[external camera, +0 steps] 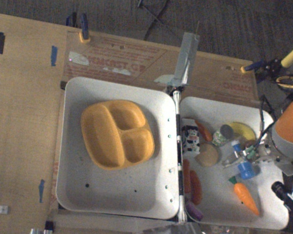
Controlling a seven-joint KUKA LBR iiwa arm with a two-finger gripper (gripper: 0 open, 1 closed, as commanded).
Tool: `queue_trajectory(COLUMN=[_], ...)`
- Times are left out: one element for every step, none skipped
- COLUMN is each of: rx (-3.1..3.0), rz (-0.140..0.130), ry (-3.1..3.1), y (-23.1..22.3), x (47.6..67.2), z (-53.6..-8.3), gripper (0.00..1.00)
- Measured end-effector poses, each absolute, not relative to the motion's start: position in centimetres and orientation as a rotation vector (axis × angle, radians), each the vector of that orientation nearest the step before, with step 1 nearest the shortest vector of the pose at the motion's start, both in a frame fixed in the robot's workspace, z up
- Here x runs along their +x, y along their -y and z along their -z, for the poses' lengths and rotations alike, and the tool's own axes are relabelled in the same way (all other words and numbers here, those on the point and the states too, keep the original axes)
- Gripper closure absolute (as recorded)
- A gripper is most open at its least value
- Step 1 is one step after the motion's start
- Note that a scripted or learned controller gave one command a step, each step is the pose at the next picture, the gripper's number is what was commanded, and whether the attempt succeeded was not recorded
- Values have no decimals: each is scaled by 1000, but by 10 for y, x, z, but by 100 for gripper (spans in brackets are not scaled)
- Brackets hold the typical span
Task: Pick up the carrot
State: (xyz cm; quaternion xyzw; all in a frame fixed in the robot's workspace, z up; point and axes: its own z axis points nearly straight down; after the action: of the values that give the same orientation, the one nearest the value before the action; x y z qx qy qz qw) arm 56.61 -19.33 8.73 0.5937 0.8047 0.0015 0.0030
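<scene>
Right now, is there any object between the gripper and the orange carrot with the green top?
Nothing visible separates them. The orange carrot with the green top lies just below the gripper, with only bare floor of the right white bin between.

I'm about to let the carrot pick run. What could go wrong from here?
1. The carrot lies at a slant near the right bin's lower right corner, so the wall may crowd the approach.
2. A blue object sits just above the carrot's green end, so the gripper could nudge or take that instead.
3. The banana and other items cluster close under the arm.
</scene>
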Motion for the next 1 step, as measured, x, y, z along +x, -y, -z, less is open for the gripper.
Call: queue_trajectory(rx=[1838], rz=[-5], ry=[-2544], y=[164], x=[481], z=[-88], gripper=[0])
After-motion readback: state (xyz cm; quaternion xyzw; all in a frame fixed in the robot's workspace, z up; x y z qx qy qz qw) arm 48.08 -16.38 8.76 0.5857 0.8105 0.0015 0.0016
